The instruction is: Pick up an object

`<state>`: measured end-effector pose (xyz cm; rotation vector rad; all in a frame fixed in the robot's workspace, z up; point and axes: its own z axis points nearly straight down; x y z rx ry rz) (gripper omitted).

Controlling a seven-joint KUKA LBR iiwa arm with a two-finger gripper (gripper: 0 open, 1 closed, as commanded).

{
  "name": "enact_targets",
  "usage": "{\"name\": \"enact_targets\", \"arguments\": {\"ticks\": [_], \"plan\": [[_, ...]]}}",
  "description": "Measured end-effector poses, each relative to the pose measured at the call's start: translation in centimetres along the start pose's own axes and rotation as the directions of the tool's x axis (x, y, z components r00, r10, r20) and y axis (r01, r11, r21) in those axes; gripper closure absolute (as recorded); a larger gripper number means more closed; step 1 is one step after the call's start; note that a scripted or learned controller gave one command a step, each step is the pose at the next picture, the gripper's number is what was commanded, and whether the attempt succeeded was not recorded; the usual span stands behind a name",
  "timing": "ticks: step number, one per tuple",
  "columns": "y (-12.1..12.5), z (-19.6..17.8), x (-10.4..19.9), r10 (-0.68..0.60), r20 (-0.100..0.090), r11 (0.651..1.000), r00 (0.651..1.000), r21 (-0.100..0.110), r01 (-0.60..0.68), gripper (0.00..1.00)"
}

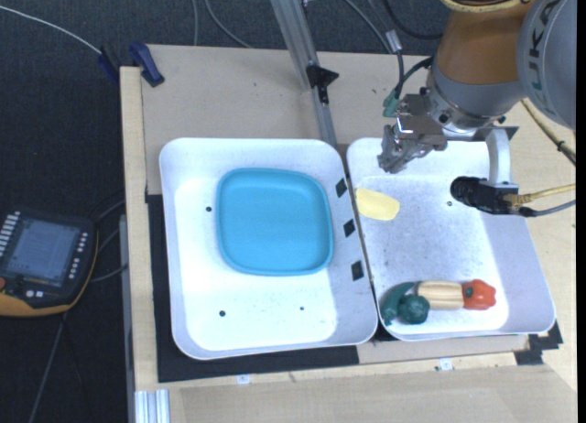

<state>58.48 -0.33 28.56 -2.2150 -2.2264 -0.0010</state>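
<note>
Camera view, from above at a slant. The arm [494,18] enters from the far right and bends down toward the left, so that the gripper [396,157] hangs over the far left corner of the right bin [439,238]. It points down and slightly left; whether it is open or closed cannot be told, and nothing is seen in its grasp.

A yellow piece [377,203] lies just nearer than the gripper, beside the bin's left wall. A green lump [406,307], a tan stick [441,295] and a red piece [478,295] form a touching row along the near wall. Bare speckled floor separates this row from the yellow piece.

In the left bin [192,275], a blue plate [275,222] sits toward the far side, with white floor showing nearer
</note>
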Motion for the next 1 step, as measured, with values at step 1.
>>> {"name": "enact_targets", "arguments": {"ticks": [1], "plan": [[-0.83, 0.33, 5.54, 0.0, 0.0, 1.0, 1.0, -0.001, 0.0, 1.0]]}}
